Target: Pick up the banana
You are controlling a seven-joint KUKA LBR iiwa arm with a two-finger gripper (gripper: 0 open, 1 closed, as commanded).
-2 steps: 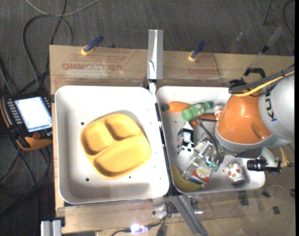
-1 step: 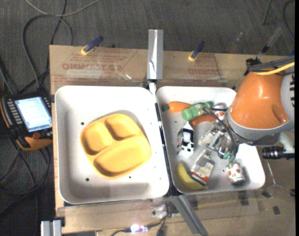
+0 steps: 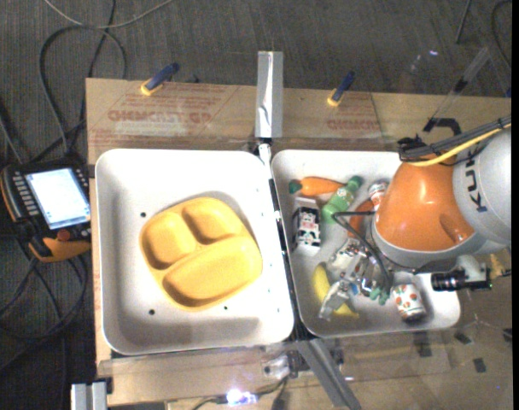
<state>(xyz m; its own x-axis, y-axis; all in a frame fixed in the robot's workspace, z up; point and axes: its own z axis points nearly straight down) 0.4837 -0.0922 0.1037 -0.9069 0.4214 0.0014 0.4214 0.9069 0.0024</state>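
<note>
The banana (image 3: 323, 284) is yellow and lies near the front left of the right bin (image 3: 283, 171); part of it is hidden under the gripper. My gripper (image 3: 338, 295) reaches down from the orange-banded wrist (image 3: 417, 212) and sits right over the banana, low in the bin. I cannot make out whether the banana is held.
An orange carrot (image 3: 319, 184), a green bottle (image 3: 341, 196), a small white carton (image 3: 306, 227) and a can (image 3: 377, 192) crowd the bin's back. A white patterned cup (image 3: 408, 302) lies at the front right. The left bin (image 3: 114, 229) holds a yellow divided plate (image 3: 201, 250).
</note>
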